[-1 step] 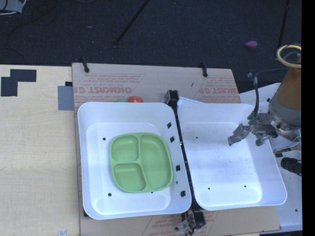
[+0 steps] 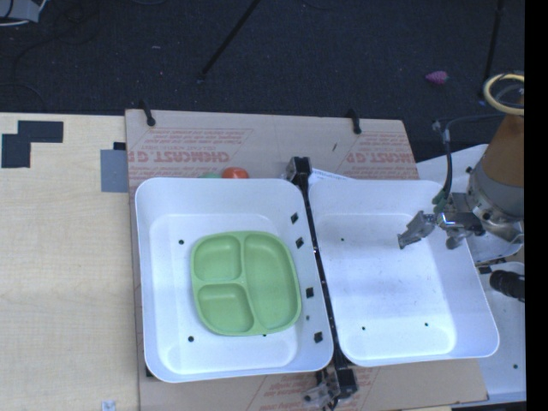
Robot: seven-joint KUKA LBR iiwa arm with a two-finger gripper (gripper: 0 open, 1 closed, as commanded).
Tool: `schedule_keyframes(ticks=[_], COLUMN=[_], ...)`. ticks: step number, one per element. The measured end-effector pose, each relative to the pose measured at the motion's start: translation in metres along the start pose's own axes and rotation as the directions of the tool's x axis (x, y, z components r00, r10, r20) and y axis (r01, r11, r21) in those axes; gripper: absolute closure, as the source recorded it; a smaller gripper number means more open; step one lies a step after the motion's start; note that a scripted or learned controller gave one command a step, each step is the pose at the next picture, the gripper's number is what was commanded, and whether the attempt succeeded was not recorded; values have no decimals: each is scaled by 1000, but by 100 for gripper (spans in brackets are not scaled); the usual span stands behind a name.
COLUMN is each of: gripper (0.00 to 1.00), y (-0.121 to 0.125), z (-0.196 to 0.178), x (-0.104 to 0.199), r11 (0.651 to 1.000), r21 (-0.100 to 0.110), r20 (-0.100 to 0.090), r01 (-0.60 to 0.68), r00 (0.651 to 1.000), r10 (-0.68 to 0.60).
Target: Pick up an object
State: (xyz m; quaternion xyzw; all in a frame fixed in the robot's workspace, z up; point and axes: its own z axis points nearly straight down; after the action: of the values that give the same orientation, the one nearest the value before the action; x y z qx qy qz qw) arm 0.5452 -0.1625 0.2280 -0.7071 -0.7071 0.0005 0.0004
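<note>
Lay flat in the left bin [image 2: 163, 229], at about nine o'clock from the hand: a green divided plate [image 2: 246, 282] with three compartments. Hovered over the right bin [image 2: 467, 332], toward its three o'clock rim: the hand [image 2: 428, 228], nothing seen between its fingers; spread impossible to tell. Peeked from behind the left bin's far rim: a small orange object [image 2: 235, 174].

Even, moderately bright illumination is noted over the two shallow white plastic bins [image 2: 377, 332]; mild glare is seen on their rims. The dark floor along the upper frame is underexposed. Soft shadow is cast beneath the green three-compartment plastic tray [image 2: 245, 282]. Focus is slightly soft throughout.
</note>
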Motion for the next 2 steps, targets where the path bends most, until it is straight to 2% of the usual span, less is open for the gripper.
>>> schedule_keyframes(ticks=[2], gripper=[0], y=[12], z=[116], x=[2], r11=[1000], r21=[7], r20=[-2], r01=[0], r00=[1000], r10=[0])
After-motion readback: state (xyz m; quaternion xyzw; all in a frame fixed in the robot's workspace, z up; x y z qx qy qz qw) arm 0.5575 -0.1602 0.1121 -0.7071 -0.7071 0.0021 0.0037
